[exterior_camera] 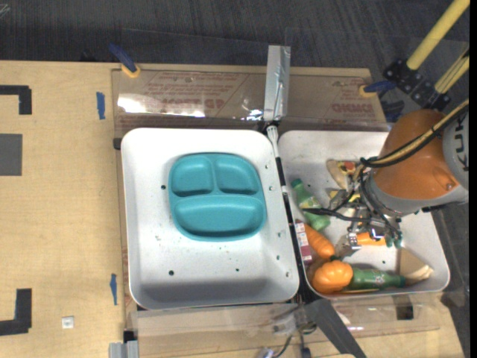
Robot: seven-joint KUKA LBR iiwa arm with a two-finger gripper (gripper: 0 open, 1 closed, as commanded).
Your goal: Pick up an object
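Gripper [367,230], grip state unreadable, is hovering in the right bin [425,263]. Just below it are lying: one orange fruit [332,275], one carrot [319,242], one green vegetable [377,278]. Well left: one teal divided plate [217,195].

Evenly and fairly brightly lit from overhead, with no hard-edged shadows; only soft shade under the arm [417,162] at the right of the frame and along the lower rim of the left bin [149,200]; mild glare on the clear plastic sheet [186,95] near the top centre; slightly soft overall, small items in the right bin [436,248] hard to resolve; dark and flat along the top edge.
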